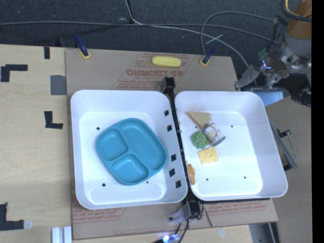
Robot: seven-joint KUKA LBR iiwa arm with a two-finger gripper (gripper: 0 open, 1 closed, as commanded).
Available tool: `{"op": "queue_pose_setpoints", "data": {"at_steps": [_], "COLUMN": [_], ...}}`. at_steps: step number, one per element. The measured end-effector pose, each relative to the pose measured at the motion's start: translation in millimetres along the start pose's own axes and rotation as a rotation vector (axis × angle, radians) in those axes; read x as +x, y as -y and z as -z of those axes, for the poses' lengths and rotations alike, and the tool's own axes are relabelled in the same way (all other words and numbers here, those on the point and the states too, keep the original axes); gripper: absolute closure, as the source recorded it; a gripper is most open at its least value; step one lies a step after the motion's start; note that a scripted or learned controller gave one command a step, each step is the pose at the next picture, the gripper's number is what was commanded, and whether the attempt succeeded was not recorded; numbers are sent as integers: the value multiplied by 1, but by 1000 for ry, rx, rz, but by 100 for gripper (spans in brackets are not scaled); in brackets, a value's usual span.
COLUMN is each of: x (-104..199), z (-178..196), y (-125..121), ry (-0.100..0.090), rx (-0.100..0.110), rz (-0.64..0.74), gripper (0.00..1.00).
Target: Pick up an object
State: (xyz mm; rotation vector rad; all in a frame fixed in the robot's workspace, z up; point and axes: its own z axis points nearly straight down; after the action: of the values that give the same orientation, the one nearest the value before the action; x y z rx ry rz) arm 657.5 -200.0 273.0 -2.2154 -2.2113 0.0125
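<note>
The right bin (263,151) holds a tan wedge (200,118), a green lumpy piece (199,139), a yellow square block (208,156) and a small wiry item (214,132), all clustered in its left half. A small orange piece (191,173) lies against that bin's left wall. A blue divided plate (131,151) fills the middle of the left bin (81,135). My gripper (251,80) hovers above the right bin's far right corner, well apart from the cluster, with nothing seen in it.
A yellow oblong object (166,61) lies on the cardboard sheet (116,70) behind the bins. Two blue-and-yellow clamps (81,47) (207,56) pin the sheet's far edge. Cables (212,22) trail across the dark floor beyond.
</note>
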Motion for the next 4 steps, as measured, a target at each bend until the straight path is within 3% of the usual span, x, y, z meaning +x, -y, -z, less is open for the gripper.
{"op": "queue_pose_setpoints", "data": {"at_steps": [1, 4], "x": [1, 5], "z": [9, -158], "y": [-2, 8], "ry": [3, 3], "rx": [-13, -8], "rz": [3, 3], "gripper": [0, 0]}}
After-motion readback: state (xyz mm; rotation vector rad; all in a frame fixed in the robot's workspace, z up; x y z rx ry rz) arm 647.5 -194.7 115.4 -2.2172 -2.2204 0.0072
